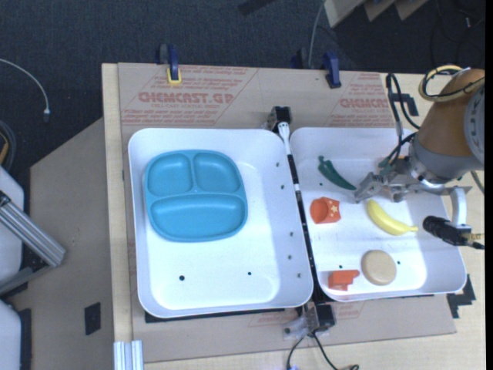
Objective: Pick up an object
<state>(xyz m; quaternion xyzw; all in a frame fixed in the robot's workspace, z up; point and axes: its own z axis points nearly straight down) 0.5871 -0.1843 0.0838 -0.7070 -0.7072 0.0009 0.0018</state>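
The right bin [431, 280] holds a yellow banana [390, 220], a dark green pepper-like piece [335, 174], an orange-red toy [326, 210], a beige round disc [379, 267] and a small orange block [343, 278]. My gripper [379, 191] hangs low over the upper middle of this bin, just above the banana's top end and to the right of the green piece. It looks open, and I see nothing between its fingers.
In the left bin [231, 284] lies a blue divided plate [196, 195], toward its upper left. A black-studded ridge [296, 206] separates the two bins. The grey arm [451, 141] comes in over the right bin's upper right corner.
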